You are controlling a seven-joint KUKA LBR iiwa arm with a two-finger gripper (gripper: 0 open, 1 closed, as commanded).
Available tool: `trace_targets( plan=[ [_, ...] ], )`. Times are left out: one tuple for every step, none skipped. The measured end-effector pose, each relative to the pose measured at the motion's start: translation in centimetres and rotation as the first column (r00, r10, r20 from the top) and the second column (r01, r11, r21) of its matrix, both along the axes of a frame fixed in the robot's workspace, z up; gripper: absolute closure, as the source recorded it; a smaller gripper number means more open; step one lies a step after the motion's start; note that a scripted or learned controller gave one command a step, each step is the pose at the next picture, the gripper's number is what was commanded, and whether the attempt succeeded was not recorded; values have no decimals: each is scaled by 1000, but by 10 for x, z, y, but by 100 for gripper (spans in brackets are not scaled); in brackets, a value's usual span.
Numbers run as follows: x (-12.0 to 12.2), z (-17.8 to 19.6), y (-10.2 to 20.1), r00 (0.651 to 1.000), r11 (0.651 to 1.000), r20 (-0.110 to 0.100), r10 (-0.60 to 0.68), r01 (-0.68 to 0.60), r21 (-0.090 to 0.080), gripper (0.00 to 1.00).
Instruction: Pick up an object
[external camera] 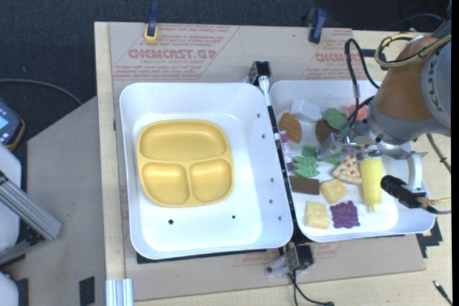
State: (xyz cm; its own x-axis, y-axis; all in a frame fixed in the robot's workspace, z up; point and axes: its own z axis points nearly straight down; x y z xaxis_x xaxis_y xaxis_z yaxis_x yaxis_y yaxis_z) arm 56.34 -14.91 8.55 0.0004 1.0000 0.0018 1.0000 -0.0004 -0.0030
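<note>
The grey arm with its orange band [401, 82] reaches in from three o'clock over the right shallow white bin [416, 224], its two-finger gripper [343, 145] low among the toy foods; whether it is open or closed cannot be told. Just at its five o'clock lies a pizza-slice toy [348, 170], beside a yellow corn cob [371, 181]. Toward six o'clock sit a purple grape bunch [345, 213] and yellow cheese blocks [316, 214]. The left white bin [136, 100], at nine o'clock, holds a yellow three-compartment plastic plate [186, 161].
</note>
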Motion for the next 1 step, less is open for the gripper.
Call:
trace_targets(
  plan=[
    [1, 11, 0, 1000, 1000, 4, -1, 1, -1, 100]
  ],
)
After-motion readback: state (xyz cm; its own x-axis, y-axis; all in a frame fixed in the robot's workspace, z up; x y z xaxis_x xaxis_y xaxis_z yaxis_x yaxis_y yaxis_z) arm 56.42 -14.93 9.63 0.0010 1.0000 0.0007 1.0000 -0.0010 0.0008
